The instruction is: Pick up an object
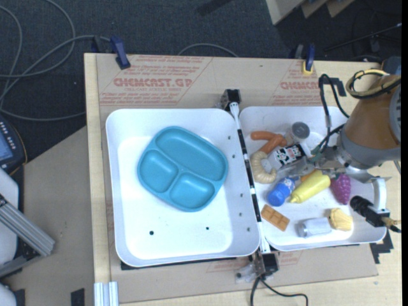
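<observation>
The right bin (376, 238) holds the pickable clutter, packed toward its middle. A yellow squeeze-bottle shape (310, 187), smooth and tapered, lies slantwise at the centre, and a blue bottle (281, 192) with a rounded end lies just beside its 9 o'clock end. A knobbly purple grape cluster (342, 188) sits at the yellow piece's 3 o'clock. Toward 12 o'clock lie an orange carrot-like stick (267, 137), a small black-and-white carton (290, 153) and a round grey cap (300, 131). A pale ring-shaped pastry (261, 166) rests against the bin's left wall. Toward 6 o'clock are a ridged tan cracker (275, 218), a silvery can (314, 227) on its side, and a lumpy yellow piece (340, 218).

The gripper (313, 162) reaches in from 3 o'clock, low over the clutter between the carton and the yellow piece; whether its fingers are spread or closed cannot be told, and nothing can be seen between them. The grey arm with its orange band (371, 123) covers the bin's 2 o'clock corner.

Bare white floor in this bin is scant, mostly along its 12 o'clock and 6 o'clock rims.

The left bin (121, 171), touching at the shared rim, holds a smooth blue three-compartment plate (182, 167), tilted, with broad bare floor toward 6 o'clock. Both bins sit on a brown printed board (159, 81), clamped at 12 o'clock by blue clips (119, 51).
</observation>
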